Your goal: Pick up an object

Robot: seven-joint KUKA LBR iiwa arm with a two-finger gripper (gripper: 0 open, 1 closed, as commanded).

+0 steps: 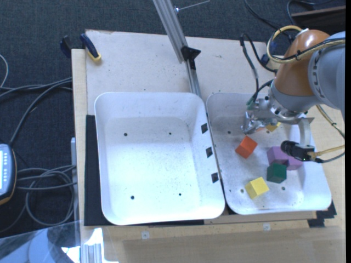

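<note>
Claw [253,126] low above orange block [246,147]

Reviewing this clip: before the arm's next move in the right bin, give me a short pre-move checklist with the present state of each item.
1. Gripper over the right bin: ok.
2. Target below it: not ok; orange block lies apart, nearer the camera.
3. Finger state: cannot tell.
4. Anything held: cannot tell.
5. Yellow block, green block, purple block inside bin: ok.
6. Arm apart from the centre pole: ok.
</note>
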